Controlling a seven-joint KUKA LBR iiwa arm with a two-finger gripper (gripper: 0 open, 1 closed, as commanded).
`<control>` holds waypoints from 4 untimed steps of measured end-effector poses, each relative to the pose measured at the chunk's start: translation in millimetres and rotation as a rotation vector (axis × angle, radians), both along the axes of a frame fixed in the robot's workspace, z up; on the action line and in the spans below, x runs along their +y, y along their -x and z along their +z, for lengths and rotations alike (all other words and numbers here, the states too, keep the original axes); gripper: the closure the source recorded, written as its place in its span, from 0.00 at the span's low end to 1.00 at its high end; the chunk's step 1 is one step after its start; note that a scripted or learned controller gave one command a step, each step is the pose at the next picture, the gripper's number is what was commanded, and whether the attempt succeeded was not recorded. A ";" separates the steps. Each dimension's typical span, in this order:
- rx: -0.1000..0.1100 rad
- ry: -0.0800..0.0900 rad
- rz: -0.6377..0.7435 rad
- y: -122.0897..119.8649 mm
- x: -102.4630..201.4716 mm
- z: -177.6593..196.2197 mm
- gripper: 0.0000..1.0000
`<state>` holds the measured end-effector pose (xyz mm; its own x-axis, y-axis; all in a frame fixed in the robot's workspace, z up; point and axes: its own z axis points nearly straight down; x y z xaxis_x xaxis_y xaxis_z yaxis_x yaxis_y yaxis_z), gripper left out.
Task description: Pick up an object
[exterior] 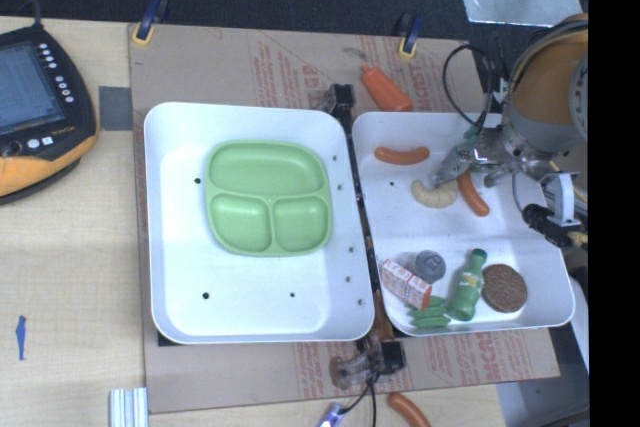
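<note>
Nearest the lens, an orange sausage-shaped piece (410,408) lies on the cardboard mat (250,65), just off the near edge of the right bin (540,250). All places below are given from that right bin.

Along its near wall sit a red-and-white carton (405,281), a grey round tin (430,265), a green bottle (466,285) tilted over a green pod (430,318), and a brown disc (504,287).

Toward its far side lie a sausage (401,155), a pale banana-like piece (433,195) and a second, red-orange sausage (474,195).

The gripper (452,171) hangs low over that far-side group, between the banana piece and the red-orange sausage. Finger state: cannot tell; nothing visibly held.

Just beyond the far wall lies a carrot (384,89).

Touching its left wall is the left bin (175,215), holding a green divided plate (268,196).

Well to the left, past that bin, a teach pendant (38,110) rests on the bench.
</note>
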<state>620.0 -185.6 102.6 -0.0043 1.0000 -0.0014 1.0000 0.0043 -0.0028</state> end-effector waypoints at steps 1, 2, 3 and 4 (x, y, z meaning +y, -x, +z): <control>0.001 0.001 0.001 -0.2 -1.3 10.9 1.00; 0.001 0.001 0.002 -0.1 -1.2 10.8 0.00; 0.001 0.002 0.002 -0.2 -2.3 21.3 1.00; 0.001 0.002 0.002 -0.2 -2.2 21.2 0.00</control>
<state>620.2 -187.8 123.8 -0.0068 1.0000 -0.0032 1.0000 0.0068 -0.0042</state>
